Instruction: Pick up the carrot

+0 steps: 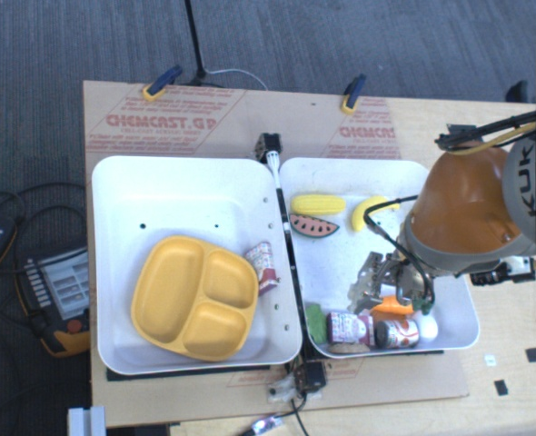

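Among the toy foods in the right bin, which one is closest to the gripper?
The carrot, orange, lies right beside the gripper near the bin's front edge. The corn, watermelon slice and banana lie toward the back.

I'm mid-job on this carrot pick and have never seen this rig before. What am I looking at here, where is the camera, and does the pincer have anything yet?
One camera looks down at a slant on a bench with two shallow white bins. The grey and orange shape at the right is a robot arm reaching in. Its pincer is low in the right bin, just above the orange carrot. I cannot tell whether the carrot is gripped.

Also in the right bin: a corn cob, a watermelon slice, a banana, and a bottle and a can lying by the near wall.

The left bin holds a yellow divided plate and a small packet.
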`<action>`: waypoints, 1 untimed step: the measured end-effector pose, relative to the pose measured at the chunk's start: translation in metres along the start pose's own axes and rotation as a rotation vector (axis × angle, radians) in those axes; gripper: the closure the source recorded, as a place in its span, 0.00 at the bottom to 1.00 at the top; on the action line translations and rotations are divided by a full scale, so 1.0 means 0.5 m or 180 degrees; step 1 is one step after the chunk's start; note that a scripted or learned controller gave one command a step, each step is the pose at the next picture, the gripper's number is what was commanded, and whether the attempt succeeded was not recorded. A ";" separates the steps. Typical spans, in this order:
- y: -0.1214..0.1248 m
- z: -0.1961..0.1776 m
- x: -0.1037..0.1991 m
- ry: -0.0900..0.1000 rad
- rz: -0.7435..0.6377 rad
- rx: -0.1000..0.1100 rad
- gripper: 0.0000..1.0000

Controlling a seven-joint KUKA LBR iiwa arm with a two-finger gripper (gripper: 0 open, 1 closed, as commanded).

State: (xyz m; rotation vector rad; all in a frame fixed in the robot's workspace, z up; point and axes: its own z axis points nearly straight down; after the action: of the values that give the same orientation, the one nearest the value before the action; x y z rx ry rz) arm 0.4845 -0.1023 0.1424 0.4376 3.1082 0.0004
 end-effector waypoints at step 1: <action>0.000 0.001 0.001 0.0004 -0.0002 -0.0001 0.00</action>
State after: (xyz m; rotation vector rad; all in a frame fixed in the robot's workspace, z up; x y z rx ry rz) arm 0.4841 -0.1020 0.1419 0.4369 3.1095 0.0013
